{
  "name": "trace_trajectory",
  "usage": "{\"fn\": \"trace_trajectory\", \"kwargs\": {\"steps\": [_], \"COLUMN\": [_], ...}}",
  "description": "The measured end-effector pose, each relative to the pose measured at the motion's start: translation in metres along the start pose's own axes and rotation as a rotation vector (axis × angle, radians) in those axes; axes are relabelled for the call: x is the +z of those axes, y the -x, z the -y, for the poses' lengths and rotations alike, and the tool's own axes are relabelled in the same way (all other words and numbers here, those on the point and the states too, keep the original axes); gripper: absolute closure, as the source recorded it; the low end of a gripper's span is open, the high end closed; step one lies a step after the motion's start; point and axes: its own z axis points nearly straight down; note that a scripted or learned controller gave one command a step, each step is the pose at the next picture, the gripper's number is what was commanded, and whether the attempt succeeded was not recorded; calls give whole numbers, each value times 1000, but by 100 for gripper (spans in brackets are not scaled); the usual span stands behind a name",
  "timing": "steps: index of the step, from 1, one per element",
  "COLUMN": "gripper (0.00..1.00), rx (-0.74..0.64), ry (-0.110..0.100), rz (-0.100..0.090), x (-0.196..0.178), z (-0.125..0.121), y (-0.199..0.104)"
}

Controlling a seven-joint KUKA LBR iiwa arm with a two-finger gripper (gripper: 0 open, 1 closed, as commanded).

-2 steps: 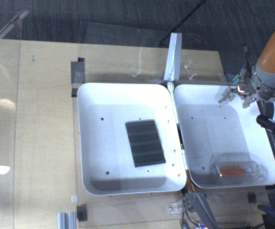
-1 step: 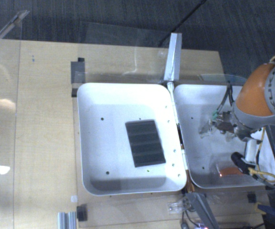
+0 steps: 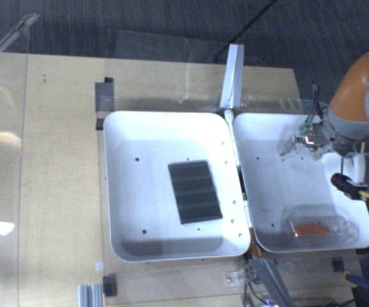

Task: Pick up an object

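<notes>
Gripper (image 3: 307,139) first: it's sitting over the far-right part of the right bin (image 3: 267,190), hanging off the arm (image 3: 363,101). It's too small and cluttered in this view for me to say whether it's spread or pinched, and I don't see anything in it.

Nearest you, against the right bin's near edge, there's a clear packet (image 3: 315,228) with something orange inside. It's the closest target, but it looks slippery and it's tucked up to the wall, so I'd say it's awkward.

Further back, in the middle of the left bin (image 3: 133,190), lies a dark ribbed pad (image 3: 195,192), flat, slightly angled, well clear of every wall. If you go for that, line up across its short side and come straight down. It's flat, so get low.
</notes>
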Motion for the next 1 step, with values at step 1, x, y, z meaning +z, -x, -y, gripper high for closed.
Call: {"fn": "trace_trajectory", "kwargs": {"steps": [1], "gripper": [0], "rx": [0], "ry": [0], "rz": [0], "x": [0], "z": [0], "y": [0]}}
